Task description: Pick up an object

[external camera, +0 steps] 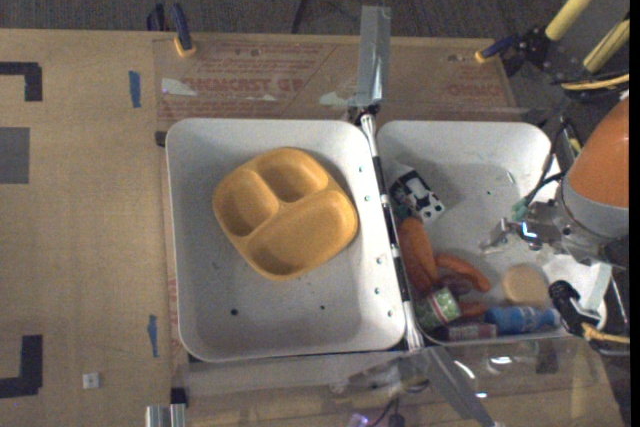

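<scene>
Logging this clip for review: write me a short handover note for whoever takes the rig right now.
Gripper: at the right edge of the right bin, low over its floor; whether it is open or shut cannot be told, and nothing is seen in it.
Things: yellow divided plate alone in the left bin. Orange carrot-like toy, tan round piece and blue bottle lie clustered at the right bin's near side.
Done: no pick visible.
Left: grasp one object and lift it.
</scene>
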